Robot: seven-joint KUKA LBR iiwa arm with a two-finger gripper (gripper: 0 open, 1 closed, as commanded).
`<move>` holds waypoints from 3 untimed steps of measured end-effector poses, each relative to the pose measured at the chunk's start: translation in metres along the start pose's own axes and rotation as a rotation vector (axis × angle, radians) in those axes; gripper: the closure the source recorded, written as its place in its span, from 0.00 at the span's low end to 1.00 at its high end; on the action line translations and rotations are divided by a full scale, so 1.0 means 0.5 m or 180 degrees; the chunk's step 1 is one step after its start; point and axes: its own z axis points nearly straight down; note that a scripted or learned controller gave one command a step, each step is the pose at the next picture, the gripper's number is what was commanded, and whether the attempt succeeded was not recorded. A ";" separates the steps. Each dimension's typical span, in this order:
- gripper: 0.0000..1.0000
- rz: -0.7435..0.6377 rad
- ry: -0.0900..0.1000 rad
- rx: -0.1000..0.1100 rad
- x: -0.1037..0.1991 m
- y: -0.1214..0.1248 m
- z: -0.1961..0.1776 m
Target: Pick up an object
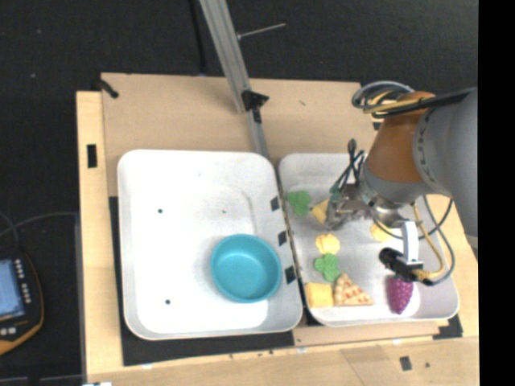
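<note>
My gripper (341, 209) is low in the right bin (438, 308), near its back left part. It hangs right beside a small yellow piece (320, 211), and a green piece (299, 203) lies just left of that. Closer to the front lie another yellow piece (327, 242), a green leafy piece (326, 265), a yellow block (319, 294), a pizza slice (352, 291) and purple grapes (400, 293). The wrist partly hides a yellow item (381, 232) to the gripper's right. No object is seen lifted by the gripper.
A blue bowl (244, 267) sits in the left bin (161, 183) near its front right corner. A grey metal pole (229, 51) slants up from between the bins at the back. Cables loop beside the arm on the right.
</note>
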 end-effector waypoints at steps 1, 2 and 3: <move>1.00 -0.0036 -0.0001 -0.0006 0.015 0.007 -0.096; 1.00 -0.0035 -0.0002 -0.0008 0.007 0.006 -0.185; 1.00 -0.0036 0.0000 -0.0003 0.005 0.009 -0.234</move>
